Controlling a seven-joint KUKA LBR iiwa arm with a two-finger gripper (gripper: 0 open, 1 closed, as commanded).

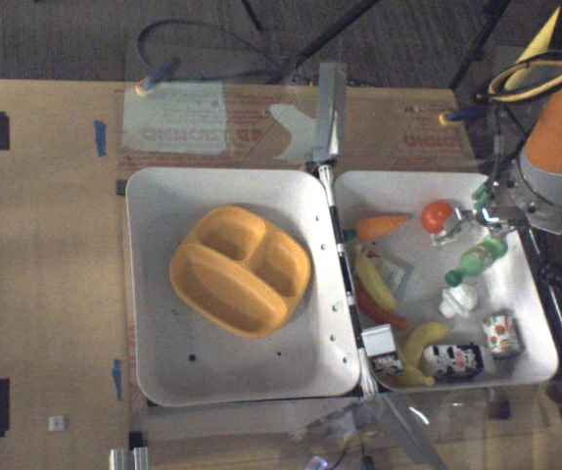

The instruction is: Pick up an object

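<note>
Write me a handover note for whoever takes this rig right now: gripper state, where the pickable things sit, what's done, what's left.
Gripper: at the upper right of the right white bin, close to the red tomato-like toy; finger state unreadable.
Right bin: orange toy carrot, green plastic bottle, two yellow toy bananas, black-and-white milk carton, small red-and-white can, small white piece.
Left white bin: orange divided plastic plate.
Done: nothing visibly lifted.
Left: grasp and lift one object; the tomato toy looks nearest.
</note>
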